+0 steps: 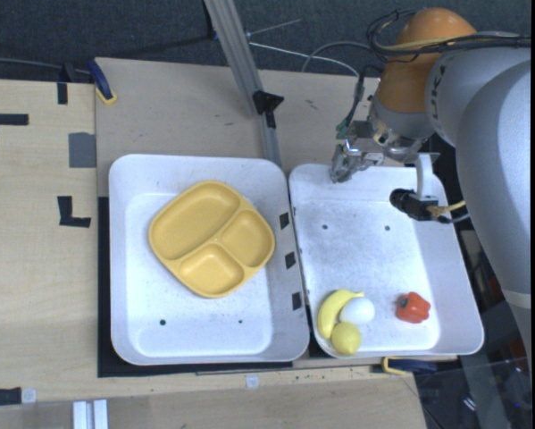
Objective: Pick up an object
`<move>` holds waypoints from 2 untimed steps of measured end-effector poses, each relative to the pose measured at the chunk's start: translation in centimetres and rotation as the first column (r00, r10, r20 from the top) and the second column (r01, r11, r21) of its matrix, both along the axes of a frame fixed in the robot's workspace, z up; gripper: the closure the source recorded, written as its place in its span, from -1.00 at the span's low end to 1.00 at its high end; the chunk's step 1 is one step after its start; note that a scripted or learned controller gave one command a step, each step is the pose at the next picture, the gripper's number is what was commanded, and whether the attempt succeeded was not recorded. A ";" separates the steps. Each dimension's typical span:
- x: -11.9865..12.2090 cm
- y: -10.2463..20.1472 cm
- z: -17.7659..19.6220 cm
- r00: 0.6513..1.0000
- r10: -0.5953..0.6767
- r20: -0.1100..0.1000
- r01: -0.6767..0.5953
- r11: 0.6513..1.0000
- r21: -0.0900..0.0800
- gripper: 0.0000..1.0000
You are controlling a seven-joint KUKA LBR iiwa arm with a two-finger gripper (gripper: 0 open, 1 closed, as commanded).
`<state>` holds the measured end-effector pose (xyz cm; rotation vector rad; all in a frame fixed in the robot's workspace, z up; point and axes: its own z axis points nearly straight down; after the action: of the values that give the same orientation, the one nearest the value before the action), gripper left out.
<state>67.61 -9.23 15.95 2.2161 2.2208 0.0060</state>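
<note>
My gripper [345, 167] hangs over the far left corner of the right bin [374, 239], and nothing shows between its fingers. At that bin's near edge lie a yellow banana [333, 307], a white egg [359, 311] and a yellow lemon [346, 338], pressed together. A red pepper [413, 307] sits a little to their right. All of these are well in front of the gripper, across the bin floor.
The left bin [133, 329] holds a yellow divided plate [212, 238]. A grey metal pole [236, 52] slants down to the bins' far edge. A black fitting [414, 204] sits at the right bin's far right side. The arm's grey body covers the right.
</note>
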 end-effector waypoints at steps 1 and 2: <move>0.0 0.5 6.3 1.000 0.000 -0.001 0.000 1.000 0.000 1.00; 0.0 0.6 6.8 1.000 -0.001 -0.006 0.001 1.000 0.001 1.00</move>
<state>67.62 -8.64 22.71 2.2202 2.2235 0.0005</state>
